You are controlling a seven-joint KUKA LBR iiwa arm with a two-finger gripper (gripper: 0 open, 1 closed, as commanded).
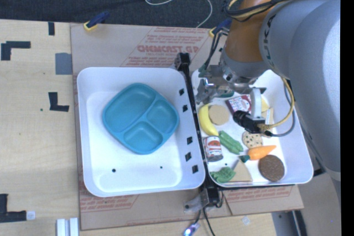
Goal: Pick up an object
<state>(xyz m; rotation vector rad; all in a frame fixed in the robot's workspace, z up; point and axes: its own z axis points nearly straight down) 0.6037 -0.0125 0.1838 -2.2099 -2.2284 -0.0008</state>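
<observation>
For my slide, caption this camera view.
Arm reaches over right bin of toy food; blue divided plate sits in left bin.

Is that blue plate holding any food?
Empty. The blue plate shows bare compartments in the left bin; the food lies in the right bin.

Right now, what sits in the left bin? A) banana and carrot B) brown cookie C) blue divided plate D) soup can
C: the blue divided plate lies alone in the left bin, while the banana, carrot and other food items crowd the right bin.
</observation>
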